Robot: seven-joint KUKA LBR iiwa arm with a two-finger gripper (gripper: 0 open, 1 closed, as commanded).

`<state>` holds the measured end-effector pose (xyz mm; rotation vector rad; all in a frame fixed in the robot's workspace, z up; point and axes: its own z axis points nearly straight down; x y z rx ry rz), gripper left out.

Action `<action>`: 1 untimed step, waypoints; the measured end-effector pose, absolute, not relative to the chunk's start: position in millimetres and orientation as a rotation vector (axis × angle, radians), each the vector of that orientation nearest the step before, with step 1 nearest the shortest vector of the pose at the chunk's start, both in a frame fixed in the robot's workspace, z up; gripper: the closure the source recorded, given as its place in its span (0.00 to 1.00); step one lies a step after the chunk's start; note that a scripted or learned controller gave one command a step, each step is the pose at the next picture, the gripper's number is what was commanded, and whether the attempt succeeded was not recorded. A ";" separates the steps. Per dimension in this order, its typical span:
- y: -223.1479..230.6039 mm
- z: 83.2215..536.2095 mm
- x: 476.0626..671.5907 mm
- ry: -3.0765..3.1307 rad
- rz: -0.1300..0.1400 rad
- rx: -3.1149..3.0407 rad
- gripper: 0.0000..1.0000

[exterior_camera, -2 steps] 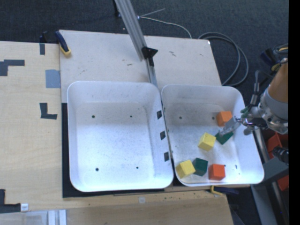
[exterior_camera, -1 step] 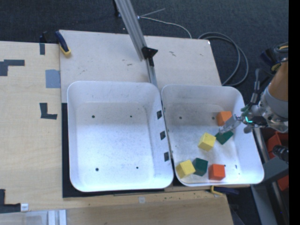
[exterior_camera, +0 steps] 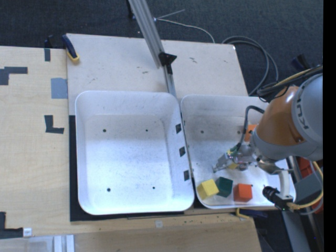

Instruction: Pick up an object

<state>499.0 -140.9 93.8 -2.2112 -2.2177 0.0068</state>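
Observation:
The arm reaches into the right bin from the right, its orange band over the bin's right side. Its gripper points left and down above the bin floor, with something small and multicoloured at its tips that I cannot make out. A yellow block, a dark green block and an orange-red block lie in a row along the bin's near wall, just below the gripper. A small orange piece peeks out beside the arm's wrist.
The left bin stands beside the right one, sharing a divider with black clips. A slanted metal rail crosses the back of the bench. Cables trail at the right. A blue-yellow clamp lies at the back left.

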 end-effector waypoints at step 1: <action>-164.4 91.9 569.1 -2.227 -0.001 -2.220 0.00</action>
